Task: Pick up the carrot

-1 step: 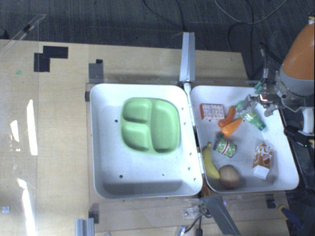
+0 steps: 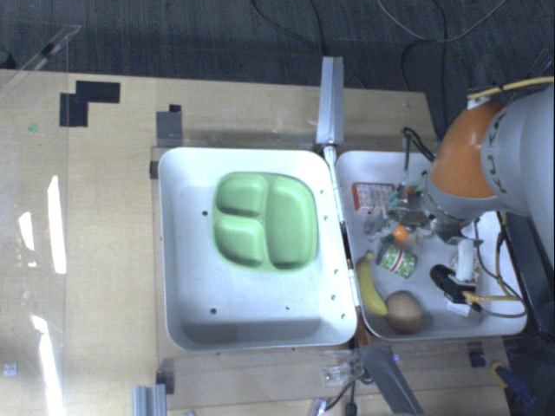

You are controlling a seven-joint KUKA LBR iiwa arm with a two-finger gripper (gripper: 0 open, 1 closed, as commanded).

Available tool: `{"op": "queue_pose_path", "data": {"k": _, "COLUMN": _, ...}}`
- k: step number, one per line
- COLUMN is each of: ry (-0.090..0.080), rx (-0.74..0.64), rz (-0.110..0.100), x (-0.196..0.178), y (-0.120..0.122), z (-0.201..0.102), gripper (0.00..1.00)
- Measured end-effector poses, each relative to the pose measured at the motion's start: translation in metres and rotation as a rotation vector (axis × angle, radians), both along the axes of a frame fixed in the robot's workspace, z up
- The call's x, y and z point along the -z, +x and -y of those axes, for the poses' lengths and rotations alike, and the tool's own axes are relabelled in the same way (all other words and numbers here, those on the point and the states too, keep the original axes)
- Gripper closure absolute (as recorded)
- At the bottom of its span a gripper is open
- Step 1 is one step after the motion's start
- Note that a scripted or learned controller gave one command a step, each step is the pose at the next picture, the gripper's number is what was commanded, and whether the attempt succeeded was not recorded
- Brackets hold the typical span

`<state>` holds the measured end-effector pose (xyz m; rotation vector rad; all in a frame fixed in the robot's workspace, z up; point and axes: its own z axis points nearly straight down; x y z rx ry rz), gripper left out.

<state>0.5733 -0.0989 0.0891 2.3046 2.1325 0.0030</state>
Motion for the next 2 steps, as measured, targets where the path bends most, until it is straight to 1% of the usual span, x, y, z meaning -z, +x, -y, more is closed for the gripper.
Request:
{"op": "queue_pose_path", "data": {"k": 1, "ry": 0.001, "rx": 0.0, "rz": 0.002, "x": -0.008, "y": 0.002, "z": -0.001, "gripper": 1.0}}
{"op": "queue_pose_path", "data": {"k": 2, "ry": 0.0, "rx": 0.139, "rz": -0.001, "x": -0.093, "y": -0.011, "z": -0.04, "gripper": 1.0}}
